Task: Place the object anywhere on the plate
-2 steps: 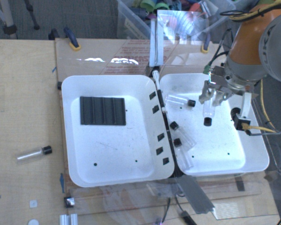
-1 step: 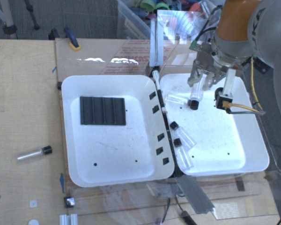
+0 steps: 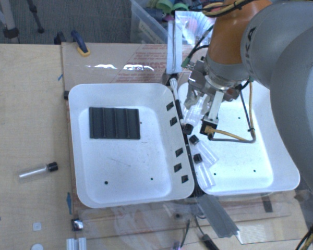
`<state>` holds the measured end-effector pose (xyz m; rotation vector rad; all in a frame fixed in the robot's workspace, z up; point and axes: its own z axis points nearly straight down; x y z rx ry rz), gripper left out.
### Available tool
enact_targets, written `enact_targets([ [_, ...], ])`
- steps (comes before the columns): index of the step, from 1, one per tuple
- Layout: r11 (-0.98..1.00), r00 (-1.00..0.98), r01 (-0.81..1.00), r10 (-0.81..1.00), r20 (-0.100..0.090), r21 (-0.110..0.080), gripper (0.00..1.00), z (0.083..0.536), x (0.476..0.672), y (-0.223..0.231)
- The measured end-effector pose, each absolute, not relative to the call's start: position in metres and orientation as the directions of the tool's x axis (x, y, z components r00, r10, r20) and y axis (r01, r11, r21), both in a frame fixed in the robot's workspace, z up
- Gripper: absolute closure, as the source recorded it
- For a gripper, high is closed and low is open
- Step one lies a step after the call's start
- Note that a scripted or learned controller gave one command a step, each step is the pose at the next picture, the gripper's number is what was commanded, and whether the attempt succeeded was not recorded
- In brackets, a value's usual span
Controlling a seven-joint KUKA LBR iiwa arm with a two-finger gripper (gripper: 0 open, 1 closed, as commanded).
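Note:
A dark ribbed rectangular plate (image 3: pixel 115 123) lies flat in the back left part of the left bin (image 3: pixel 161 189). A clear tube with a black cap (image 3: pixel 204 165) lies in the right bin (image 3: pixel 261 178), close to its left wall. My gripper (image 3: pixel 198 127) hangs over the left side of the right bin, just above and behind that tube. Its two fingers stand apart, and I see nothing between them. The grey arm with its orange band (image 3: pixel 235 25) covers the bin's back right part.
A thin yellow cable (image 3: pixel 235 136) loops from the gripper across the right bin. Black clips (image 3: pixel 178 152) line the rim between the bins. A second capped tube (image 3: pixel 37 170) lies on the bench at left. A crate of toys (image 3: pixel 164 4) stands behind.

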<state>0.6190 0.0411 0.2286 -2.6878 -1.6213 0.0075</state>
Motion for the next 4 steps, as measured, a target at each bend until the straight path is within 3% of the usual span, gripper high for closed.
enact_targets([
  [1,-0.581,0.581,0.814,0.814,-0.001,0.0,1.0,0.245,0.622,0.112],
  [2,-0.547,0.547,0.837,0.837,0.0,0.0,1.0,0.272,0.604,0.204],
  [3,-0.527,0.527,0.85,0.85,-0.001,-0.001,1.0,0.435,0.594,0.226],
  [4,-0.223,0.223,0.975,0.975,-0.003,-0.005,1.0,0.434,0.565,0.226],
])
